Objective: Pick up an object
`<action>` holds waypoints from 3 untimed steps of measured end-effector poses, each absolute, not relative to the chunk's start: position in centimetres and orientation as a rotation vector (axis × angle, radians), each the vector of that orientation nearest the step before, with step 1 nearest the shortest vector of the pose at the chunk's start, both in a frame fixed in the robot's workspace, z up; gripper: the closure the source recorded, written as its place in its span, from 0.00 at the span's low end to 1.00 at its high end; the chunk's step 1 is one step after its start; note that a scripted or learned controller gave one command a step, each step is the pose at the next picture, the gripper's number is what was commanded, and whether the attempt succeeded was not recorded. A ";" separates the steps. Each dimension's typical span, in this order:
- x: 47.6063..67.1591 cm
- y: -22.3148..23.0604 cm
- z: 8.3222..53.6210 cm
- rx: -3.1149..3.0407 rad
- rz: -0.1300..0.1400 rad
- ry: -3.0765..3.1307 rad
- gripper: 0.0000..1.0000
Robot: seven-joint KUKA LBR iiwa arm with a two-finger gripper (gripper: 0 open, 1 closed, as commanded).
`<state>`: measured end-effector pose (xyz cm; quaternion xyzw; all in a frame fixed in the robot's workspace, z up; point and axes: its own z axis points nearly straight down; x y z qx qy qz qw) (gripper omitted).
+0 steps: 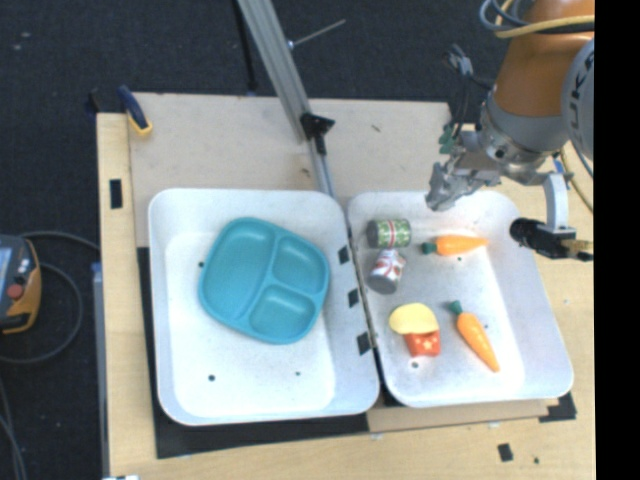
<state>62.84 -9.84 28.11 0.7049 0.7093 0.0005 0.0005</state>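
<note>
Your tabletop [200, 148] carries two white bins; in the right bin [530, 368], toward its far edge, lies a carrot [460, 245], likely the nearest pick. The gripper [442, 194] hangs just above that far edge, holding nothing; you cannot tell the fingers' state. A teal tray [265, 280] fills the left bin [180, 388].

No writing, label, brand, number or sign can be read on anything.

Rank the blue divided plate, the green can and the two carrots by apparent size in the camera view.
1. blue divided plate, by far the largest.
2. The lower carrot and the upper carrot look about alike; I would not rank them.
3. green can, smallest, though only slightly.
</note>
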 end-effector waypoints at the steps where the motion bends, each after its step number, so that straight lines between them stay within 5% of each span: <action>1: 63.1 -4.9 26.4 2.215 0.000 2.228 1.00; 3: 62.9 6.5 24.2 2.214 -0.001 2.230 1.00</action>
